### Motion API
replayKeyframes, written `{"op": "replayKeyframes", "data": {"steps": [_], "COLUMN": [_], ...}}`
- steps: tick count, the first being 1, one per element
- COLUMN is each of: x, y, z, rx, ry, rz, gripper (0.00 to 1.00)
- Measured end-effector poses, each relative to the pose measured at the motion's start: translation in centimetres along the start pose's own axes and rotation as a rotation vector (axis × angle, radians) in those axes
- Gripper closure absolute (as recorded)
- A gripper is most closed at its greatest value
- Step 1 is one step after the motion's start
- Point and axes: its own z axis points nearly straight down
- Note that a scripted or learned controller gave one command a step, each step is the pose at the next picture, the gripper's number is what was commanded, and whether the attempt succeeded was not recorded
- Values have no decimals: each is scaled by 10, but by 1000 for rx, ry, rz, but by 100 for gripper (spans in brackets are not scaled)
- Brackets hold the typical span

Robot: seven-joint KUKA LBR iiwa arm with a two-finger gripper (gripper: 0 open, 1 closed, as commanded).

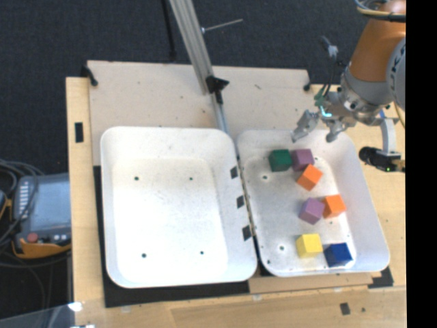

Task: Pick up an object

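Blue cube (pixel 338 253) and yellow cube (pixel 308 244) sit at the near end of the right bin (pixel 365 203); purple, orange and green blocks lie further back. Step: approach, nothing grasped. Gripper (pixel 316 129) hovers over the bin's far rim, fingers spread and empty, probably just above the upper purple cube (pixel 302 158). Arm reaches in from right, wrist angled down. Next: descend, centre on one block, close
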Motion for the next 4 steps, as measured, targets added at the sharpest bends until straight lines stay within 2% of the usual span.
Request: {"op": "replayKeyframes", "data": {"steps": [1,2,3,4], "x": [0,-10,-15,-16], "y": [1,-4,-3,2], "z": [-3,53,90,98], "rx": [-4,0,-17,-28], "ry": [-3,-2,-4,-6], "rz": [-3,2,0,-1], "gripper": [0,0,0,0]}}
